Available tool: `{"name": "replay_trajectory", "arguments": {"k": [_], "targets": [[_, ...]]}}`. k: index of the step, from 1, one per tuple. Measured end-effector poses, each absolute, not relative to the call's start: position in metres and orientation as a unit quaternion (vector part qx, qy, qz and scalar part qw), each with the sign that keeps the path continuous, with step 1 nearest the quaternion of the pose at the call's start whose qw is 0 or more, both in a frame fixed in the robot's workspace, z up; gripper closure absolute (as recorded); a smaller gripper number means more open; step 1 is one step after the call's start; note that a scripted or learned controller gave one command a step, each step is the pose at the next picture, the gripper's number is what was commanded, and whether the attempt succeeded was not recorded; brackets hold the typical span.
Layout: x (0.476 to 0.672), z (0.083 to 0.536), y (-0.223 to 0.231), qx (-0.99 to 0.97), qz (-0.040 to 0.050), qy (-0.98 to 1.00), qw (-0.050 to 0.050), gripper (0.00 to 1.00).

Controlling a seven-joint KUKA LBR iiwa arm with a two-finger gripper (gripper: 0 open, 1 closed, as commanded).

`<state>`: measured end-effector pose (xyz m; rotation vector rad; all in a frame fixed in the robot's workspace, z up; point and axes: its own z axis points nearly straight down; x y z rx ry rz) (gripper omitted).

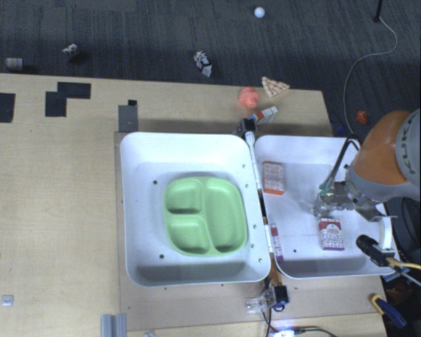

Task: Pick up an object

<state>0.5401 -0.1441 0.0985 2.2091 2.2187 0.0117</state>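
holding one green tray (204,214), two red packets (273,178) (331,235), two bins (131,197)

A pale wooden bench (59,217) fills most of the scene, its far edge running from left to right. Beyond it lies dark grey carpet (145,33) with a fine ribbed weave. Black tape patches (66,97) sit on the bench top at the far left, and a small grey block (127,117) stands just right of them. On the carpet lie scattered bits: a small white ball (259,12) at the far right, a crumpled black-and-white scrap (203,62) near the middle, and small pieces at the far left. A thin cable (375,52) loops across the carpet at the far right. The light is even and soft.
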Motion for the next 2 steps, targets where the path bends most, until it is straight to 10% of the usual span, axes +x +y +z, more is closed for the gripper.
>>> {"name": "replay_trajectory", "arguments": {"k": [1, 2], "targets": [[0.540, 0.098, -0.144, 0.706, 0.0037, 0.709, 0.005, 0.00], [0.541, 0.109, -0.143, 0.705, 0.0048, 0.709, 0.006, 1.00]]}}
